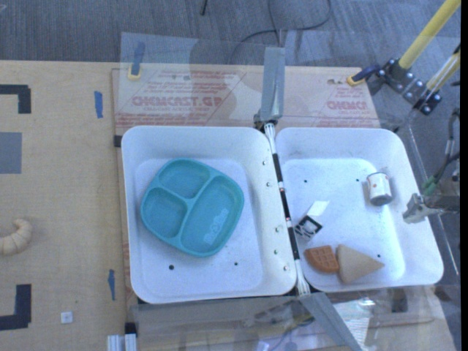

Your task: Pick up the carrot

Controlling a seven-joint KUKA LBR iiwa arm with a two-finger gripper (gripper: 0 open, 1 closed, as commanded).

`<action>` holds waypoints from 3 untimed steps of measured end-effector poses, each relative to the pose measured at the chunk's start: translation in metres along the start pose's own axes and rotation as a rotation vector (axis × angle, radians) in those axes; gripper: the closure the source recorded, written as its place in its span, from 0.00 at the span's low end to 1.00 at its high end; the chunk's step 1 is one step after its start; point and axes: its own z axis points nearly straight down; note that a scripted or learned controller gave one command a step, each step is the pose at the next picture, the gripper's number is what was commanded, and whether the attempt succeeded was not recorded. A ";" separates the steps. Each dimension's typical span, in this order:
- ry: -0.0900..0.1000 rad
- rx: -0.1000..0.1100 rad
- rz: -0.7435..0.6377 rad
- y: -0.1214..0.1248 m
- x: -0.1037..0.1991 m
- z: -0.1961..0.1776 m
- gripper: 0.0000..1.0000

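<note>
An orange-brown chunk (319, 259) with a ridged top lies near the front left of the right bin (409, 152). It is the one carrot-coloured item here, but I cannot tell that it is the carrot. A tan wedge (356, 262) touches its right side.
A small white can with a red label (378, 189) lies at the right bin's right side. A black-and-white tag (311, 222) rests near the divider. The left bin (139, 145) holds a teal divided plate (192, 206). A croissant (14, 237) lies on the bench far left. A grey fixture (422, 208) sits at the right rim.
</note>
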 end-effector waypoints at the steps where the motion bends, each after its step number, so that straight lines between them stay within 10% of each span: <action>1: 0.002 0.001 -0.370 -0.001 0.055 -0.004 1.00; 2: -0.002 -0.003 -0.760 0.001 -0.017 -0.012 1.00; 3: 0.000 -0.003 -1.126 0.002 -0.015 -0.005 1.00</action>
